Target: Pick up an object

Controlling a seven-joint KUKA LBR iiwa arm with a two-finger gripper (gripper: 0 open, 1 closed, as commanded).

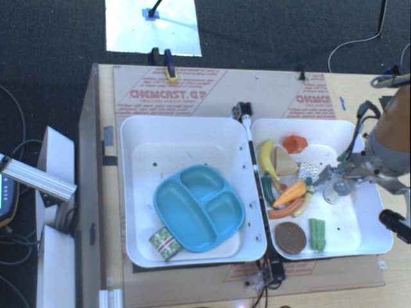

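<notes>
The right bin (366,233) holds a pile of toy food. A yellow banana (266,158) lies along its left wall, with a tan wedge (284,162) and a red-orange piece (295,144) beside it. An orange carrot (290,192) lies across a red sausage (285,210), with a dark green piece (266,189) to their left. A brown round patty (291,237) and a green strip (317,233) sit at the front. My gripper (325,179) reaches in from the right, low over the bin, just right of the carrot and a speckled white piece (307,170). Nothing is visibly held.
The left bin (148,140) holds a blue divided plate (199,207) and a small green-and-red box (164,243) at its front left. A black rod (253,165) runs along the seam between the bins. Cardboard (192,88) covers the bench behind them.
</notes>
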